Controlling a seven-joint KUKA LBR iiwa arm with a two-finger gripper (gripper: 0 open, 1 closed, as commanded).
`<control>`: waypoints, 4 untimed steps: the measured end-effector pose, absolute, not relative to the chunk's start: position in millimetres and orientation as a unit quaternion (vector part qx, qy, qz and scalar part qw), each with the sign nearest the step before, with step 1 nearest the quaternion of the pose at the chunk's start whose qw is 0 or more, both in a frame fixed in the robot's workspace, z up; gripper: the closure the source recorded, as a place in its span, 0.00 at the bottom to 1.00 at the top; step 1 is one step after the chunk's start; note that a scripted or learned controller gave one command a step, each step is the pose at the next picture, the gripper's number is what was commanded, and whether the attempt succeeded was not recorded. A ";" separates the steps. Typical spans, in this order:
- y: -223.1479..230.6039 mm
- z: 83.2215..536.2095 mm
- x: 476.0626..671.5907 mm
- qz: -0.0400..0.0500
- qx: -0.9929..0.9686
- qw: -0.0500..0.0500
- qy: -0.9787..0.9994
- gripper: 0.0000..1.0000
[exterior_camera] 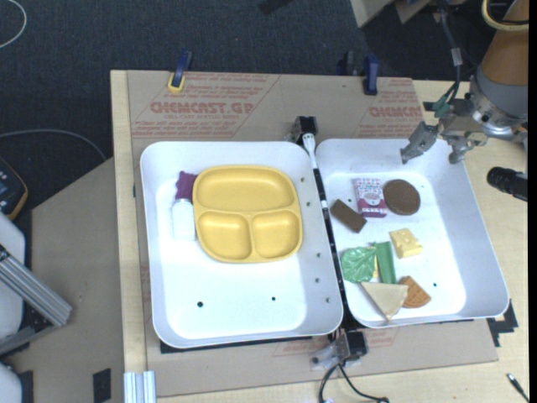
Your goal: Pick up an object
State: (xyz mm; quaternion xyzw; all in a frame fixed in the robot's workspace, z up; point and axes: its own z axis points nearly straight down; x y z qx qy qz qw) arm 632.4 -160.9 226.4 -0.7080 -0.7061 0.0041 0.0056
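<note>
Dark carpet surrounds a cardboard-topped bench (252,99) bearing two shallow white bins side by side.

Candidate objects all sit in the right white bin (470,225). Closest to the tool: a flat round brown disc (402,196) in the far half of the bin, touching or just beside a small pink-and-white printed packet (369,196) on its left. Left of those, a dark brown rectangular block (346,215), long axis running diagonally from far-left to near-right. Nearer the camera: a pale yellow cheese-like cube (406,243), a green leafy piece (359,264) with a green stick (385,261) beside it, a cream triangular wedge (385,297) and an orange piece (415,293) partly under the wedge.

Two-finger gripper (437,147) hangs over the far right corner of the right bin, fingers spread apart with nothing between them. No object grasped.

Key relation: the brown disc lies toward the near-left of the gripper, with bare bin floor between them. Judgement: the disc is the most direct target, needing a short move near-left and then down. Being round, it has no long axis to align to; risk is the adjacent packet getting caught by one finger.

Left white bin (159,250) holds a yellow three-compartment plastic plate (247,212), with a purple item (185,183) and a white item (182,219) just beside its left edge.
</note>
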 end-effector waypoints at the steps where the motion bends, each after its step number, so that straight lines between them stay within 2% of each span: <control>1: -160.7 235.3 635.1 0.000 -0.707 -0.001 -0.707 0.00; 2: -162.0 172.2 637.1 0.002 -0.707 0.003 -0.707 0.00; 4: -157.5 87.6 641.1 -0.002 -0.707 0.000 -0.707 0.00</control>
